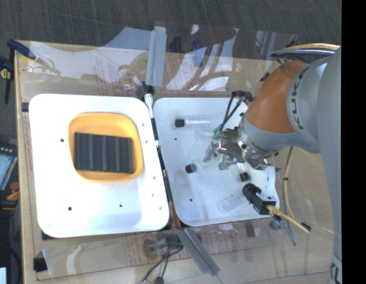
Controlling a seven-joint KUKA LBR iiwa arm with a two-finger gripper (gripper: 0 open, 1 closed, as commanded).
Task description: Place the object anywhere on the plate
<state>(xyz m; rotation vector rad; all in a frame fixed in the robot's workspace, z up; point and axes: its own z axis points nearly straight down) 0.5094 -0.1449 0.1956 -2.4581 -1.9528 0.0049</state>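
Arm [289, 111], grey with an orange band above the wrist, raised over the bench and reaching in from the right; its gripper [225, 149] is low over the right-hand half of the right bin [194, 209]. Whether the gripper is open or closed cannot be told, and nothing can be made out in its hold. Right bin, white and shallow, contents: one clear tube with a black cap [191, 123] lying flat near the far wall, cap end to the left; a second clear capped tube [197, 163] lying at a slant near the middle, black cap at its lower left, its clear end running up towards the gripper, contact not determinable; a third clear item [229, 204] near the front wall, too faint to name. Left bin [47, 158], white and shallow, just beside the right bin, contents: one yellow plate [103, 123] with rounded corners, set in the far half of the bin. Lying on the plate: one dark ribbed rectangular block [104, 152], flat, covering most of the plate's middle and front. All three clear items are well apart from the plate, in the other bin. Bench [82, 76], pale, bearing both bins.
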